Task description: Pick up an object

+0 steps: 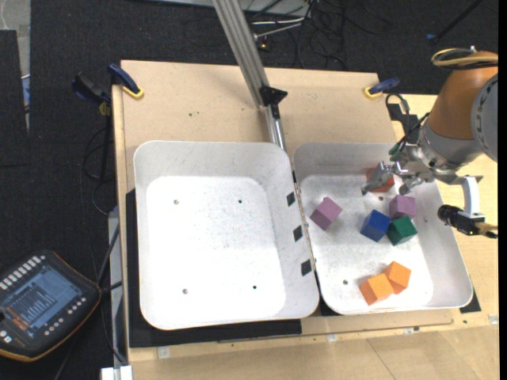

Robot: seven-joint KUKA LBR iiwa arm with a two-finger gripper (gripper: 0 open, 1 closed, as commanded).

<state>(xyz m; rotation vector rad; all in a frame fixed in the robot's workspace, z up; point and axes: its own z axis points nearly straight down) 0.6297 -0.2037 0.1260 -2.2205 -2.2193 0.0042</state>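
- Two orange blocks sit nearest the camera in the right bin (pixel 444 295): one orange cube (pixel 375 288) and a second orange cube (pixel 398 275) touching it at the corner. They lie well apart from the claw, so they are a poor first choice from here.
- Next back, a blue cube (pixel 375 225) and a green cube (pixel 402 229) stand pressed side to side, with a purple cube (pixel 405 207) touching the green one from behind. Any grasp into this cluster would, I judge, need the fingers turned to straddle one block across its free faces, or they will land on a neighbour.
- A lone violet cube (pixel 325 212) lies off to the left near the bin's dividing wall, free on all sides; it looks the easiest to take cleanly.
- Farther back, the claw (pixel 388 179) hangs low over a reddish-orange block (pixel 383 184), its prongs seemingly spread either side, though whether they are apart or clamped I cannot tell.
- Best approach, in my judgement: centre over that block, descend straight, close firmly, and lift slowly to check it comes along.
- The left bin (pixel 158 212) lies beyond reach of concern, on the tabletop (pixel 206 101).
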